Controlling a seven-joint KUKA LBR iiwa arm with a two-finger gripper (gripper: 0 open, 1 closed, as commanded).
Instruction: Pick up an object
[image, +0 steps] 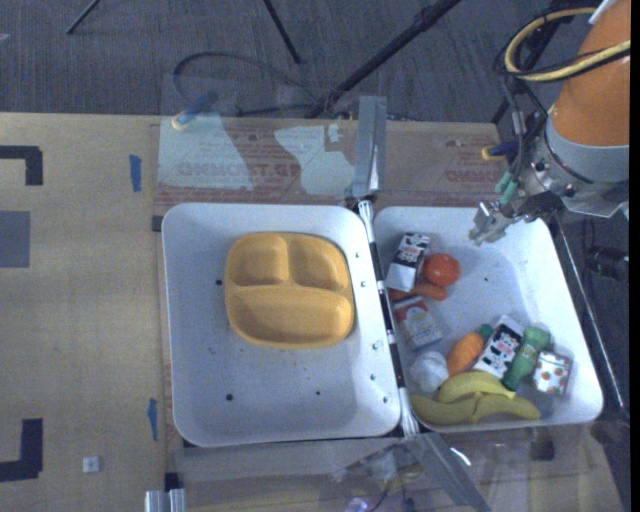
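Gripper hangs over right bin's far edge, holding nothing, finger state indiscernible; toy tomato nearest, banana and carrot crowded near front wall — tight clutter likely causes a glancing, failed grasp.

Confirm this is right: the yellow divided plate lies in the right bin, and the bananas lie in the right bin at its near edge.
One slip: the camera view shows the yellow divided plate in the left bin, not the right. The bananas do lie in the right bin at its near edge.
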